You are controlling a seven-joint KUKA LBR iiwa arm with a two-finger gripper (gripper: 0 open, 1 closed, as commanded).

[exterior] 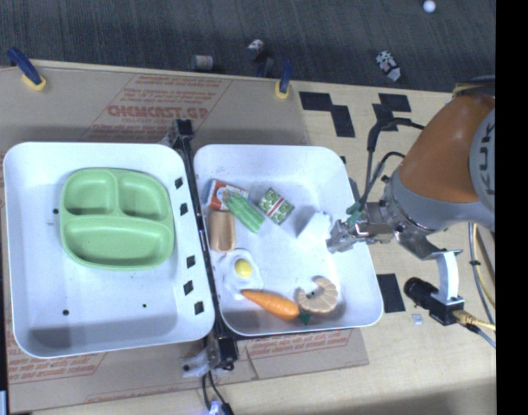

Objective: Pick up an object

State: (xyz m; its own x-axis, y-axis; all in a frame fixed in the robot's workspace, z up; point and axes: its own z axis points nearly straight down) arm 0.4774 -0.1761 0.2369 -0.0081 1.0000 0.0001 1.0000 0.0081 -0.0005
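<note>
Arm: you see the grey arm with the orange band (445,158) reaching in over the right side of the worktop (402,353), wrist low above the right white bin (272,156).
Tool: the tool (343,234) sits at that bin's right wall, over its inner edge; whether it is open or closed you cannot tell at this size, and nothing shows gripped in it.
Candidates: all pickable things lie in the right bin. An orange plastic carrot (270,303) and a tan shrimp-like toy (319,294) rest near the front wall; a white fried-egg toy with a yellow yolk (242,269) is just left of them.
Further back: a tan cylinder (221,230), a green stick-shaped piece (244,212) and a small green-and-red packet (276,205) crowd together.
Left bin: it holds a green divided plate (117,217), well apart from the tool.
Your judgement: the shrimp-like toy looks nearest, with open floor around it for a clean descent.
</note>
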